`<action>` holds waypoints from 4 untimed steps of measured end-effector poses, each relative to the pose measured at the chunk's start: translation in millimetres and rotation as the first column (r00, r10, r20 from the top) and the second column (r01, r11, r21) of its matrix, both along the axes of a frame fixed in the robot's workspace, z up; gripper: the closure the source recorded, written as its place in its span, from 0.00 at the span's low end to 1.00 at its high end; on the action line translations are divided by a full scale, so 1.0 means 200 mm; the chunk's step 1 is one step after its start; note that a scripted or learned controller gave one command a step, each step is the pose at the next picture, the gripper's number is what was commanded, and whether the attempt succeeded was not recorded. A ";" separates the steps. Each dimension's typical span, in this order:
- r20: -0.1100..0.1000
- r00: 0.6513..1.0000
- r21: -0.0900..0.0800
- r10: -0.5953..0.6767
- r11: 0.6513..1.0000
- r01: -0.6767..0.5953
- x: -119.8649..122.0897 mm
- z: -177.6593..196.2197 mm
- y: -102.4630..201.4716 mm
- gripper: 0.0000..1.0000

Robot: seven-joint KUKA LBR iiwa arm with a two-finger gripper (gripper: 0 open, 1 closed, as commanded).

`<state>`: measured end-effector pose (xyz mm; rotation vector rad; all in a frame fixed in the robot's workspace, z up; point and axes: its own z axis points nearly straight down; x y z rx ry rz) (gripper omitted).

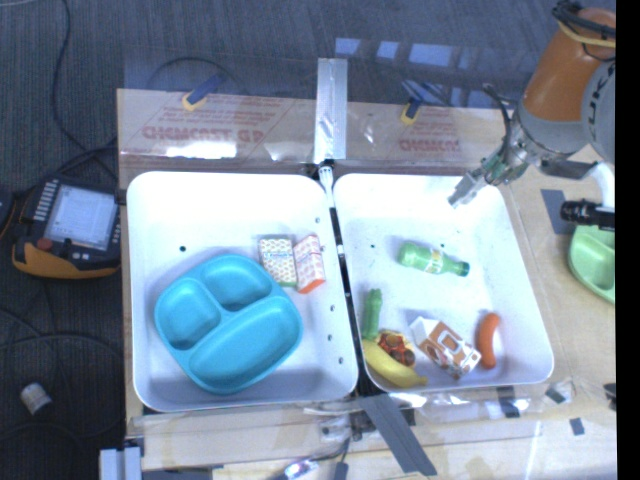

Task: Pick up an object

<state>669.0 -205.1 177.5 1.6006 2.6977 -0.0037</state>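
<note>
Objects lay loose in the right bin (520, 268): nearest, a banana (392, 368), carton (445, 348) and sausage (487, 339); farther, a green bottle (432, 260). Beyond, the gripper (468, 190) hovered over the far corner, carrying nothing, likely poised to descend.

1 fixed overhead camera, slanting down on bins (140, 268).
</note>
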 end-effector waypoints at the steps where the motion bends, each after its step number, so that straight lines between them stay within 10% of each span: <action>1: -0.001 1.000 0.000 0.000 1.000 0.000 0.00 0.00 0.00 0.00; 3: -0.015 0.999 0.002 0.048 0.999 -0.048 -0.01 -0.45 0.18 0.00; 4: 0.005 0.999 -0.002 0.050 0.999 -0.050 0.01 -0.38 0.19 1.00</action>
